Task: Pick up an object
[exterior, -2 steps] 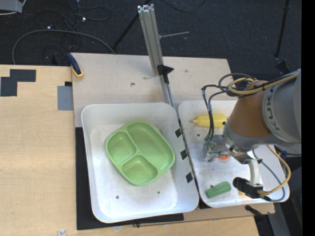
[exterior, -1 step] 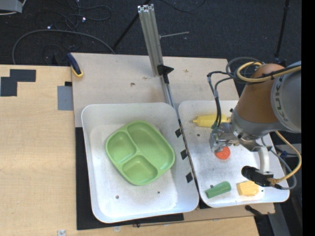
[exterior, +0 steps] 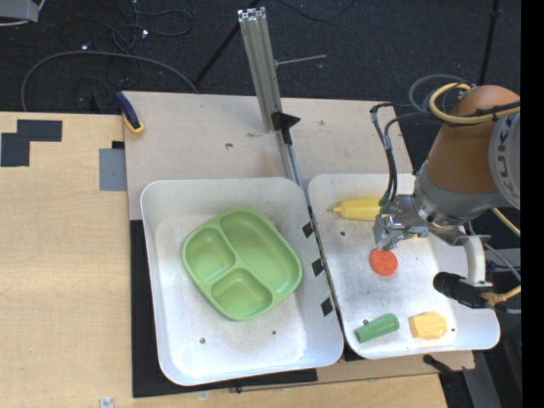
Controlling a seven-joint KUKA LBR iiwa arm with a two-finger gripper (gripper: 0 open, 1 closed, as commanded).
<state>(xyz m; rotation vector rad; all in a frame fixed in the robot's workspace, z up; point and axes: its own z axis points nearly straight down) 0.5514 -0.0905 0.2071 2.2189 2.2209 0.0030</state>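
The two-finger gripper (exterior: pixel 389 238) is poised right of centre, directly above the small round red-orange object (exterior: pixel 384 263), seemingly for a grasp; its opening cannot be told.

Pale wooden bench (exterior: pixel 59 262), stretching well left of the gripper (exterior: pixel 389 238). Bearing two white bins (exterior: pixel 170 347) side by side, one under the gripper.

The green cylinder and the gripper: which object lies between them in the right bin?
In the camera view, the orange-red round object lies between the green cylinder and the gripper, just below the gripper.
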